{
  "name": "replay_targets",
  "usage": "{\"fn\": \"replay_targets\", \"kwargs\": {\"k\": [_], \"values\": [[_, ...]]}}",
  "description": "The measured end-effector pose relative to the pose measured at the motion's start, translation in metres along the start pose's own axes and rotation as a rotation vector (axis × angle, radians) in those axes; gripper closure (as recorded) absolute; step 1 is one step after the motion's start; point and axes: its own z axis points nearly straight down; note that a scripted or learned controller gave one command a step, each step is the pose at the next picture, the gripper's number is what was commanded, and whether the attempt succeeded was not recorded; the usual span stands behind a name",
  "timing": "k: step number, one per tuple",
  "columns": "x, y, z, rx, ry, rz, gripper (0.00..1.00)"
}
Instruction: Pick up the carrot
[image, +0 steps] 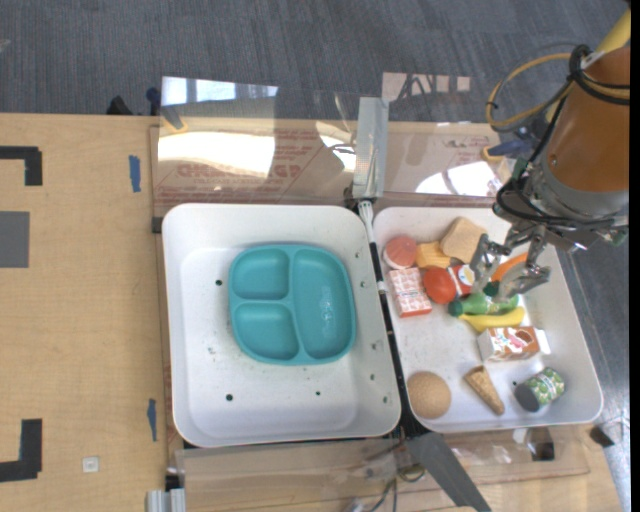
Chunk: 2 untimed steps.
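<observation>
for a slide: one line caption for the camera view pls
KUKA arm's gripper over the right bin of toy foods, at an orange carrot; teal divided plate in the left bin.

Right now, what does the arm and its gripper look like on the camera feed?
The arm is a thick round column with an orange band, dark grey at the wrist. Yellow and black cables loop beside it. The gripper is slim, silvery metal with two thin fingers.

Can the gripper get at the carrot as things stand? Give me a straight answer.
Probably yes. The gripper hangs right over the carrot in the right bin, nothing lying on top, though the yellow toy and other food crowd close.
</observation>
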Motion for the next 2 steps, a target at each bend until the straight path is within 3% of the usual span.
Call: {"fn": "replay_targets", "kwargs": {"k": [1,2], "values": [[-0.001,-0.002,-0.013,0.010,-0.008,0.005,1.00],[-0.037,0.039,0.018,-0.005,0.003,-0.431,1.00]]}}
